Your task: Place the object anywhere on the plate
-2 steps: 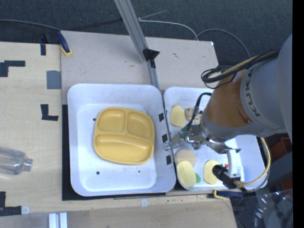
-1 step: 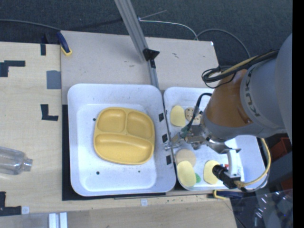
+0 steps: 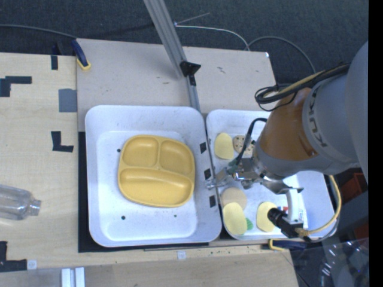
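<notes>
— Yellow plate (image 3: pixel 157 170) with three compartments sits flat in the left bin (image 3: pixel 96 160), nothing on it. Why is the arm (image 3: pixel 317 124) over the other one?

— Because the pickable pieces are all in the right bin (image 3: pixel 311 181). A pale yellow round piece (image 3: pixel 224 146) lies near its upper left corner, a tan rounded piece (image 3: pixel 233 197) sits lower down, a yellow-green one (image 3: pixel 236 222) is just below that, and another yellow one (image 3: pixel 265 216) is beside it to the right.

— Which is the object?

— My guess is the tan piece; the gripper (image 3: pixel 230 180) hangs right above it, close to the wall between the bins. I could be wrong, since the pale round piece is also near.

— Has it got hold of anything?

— Nothing is visibly between the fingers. Whether they are spread or pressed together I cannot tell; the wrist hides them from this slant.

— So the task?

— Judging from the bare plate, early. A grasp, a lift over the dividing walls, and a move leftward remain.

— Risk?

— Rounded pieces crowded near a wall could roll or slip.
</notes>
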### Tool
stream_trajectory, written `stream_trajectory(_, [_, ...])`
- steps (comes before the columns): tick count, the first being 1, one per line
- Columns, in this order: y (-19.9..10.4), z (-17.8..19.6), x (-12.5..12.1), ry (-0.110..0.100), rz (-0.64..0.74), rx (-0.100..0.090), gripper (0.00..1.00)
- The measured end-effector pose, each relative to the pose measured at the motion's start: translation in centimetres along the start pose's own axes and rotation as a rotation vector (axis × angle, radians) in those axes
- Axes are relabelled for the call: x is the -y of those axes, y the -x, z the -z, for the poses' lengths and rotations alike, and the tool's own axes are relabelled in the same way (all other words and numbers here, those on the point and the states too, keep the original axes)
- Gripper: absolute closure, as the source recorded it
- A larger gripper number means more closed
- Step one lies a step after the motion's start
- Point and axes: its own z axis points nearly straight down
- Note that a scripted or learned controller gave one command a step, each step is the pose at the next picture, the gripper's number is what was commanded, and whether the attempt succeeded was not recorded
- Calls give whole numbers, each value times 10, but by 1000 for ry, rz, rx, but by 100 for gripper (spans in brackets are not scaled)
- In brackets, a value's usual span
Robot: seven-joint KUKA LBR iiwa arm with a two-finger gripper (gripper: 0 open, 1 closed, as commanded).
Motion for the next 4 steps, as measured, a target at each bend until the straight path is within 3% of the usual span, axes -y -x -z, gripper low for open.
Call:
stream_trajectory(2, [1,-2,0,1,3,-4,0])
stream_trajectory(3, [-90,54,10,-3,-12,23,0])
stream_trajectory(4, [-32,53,-14,-6,-25,30,0])
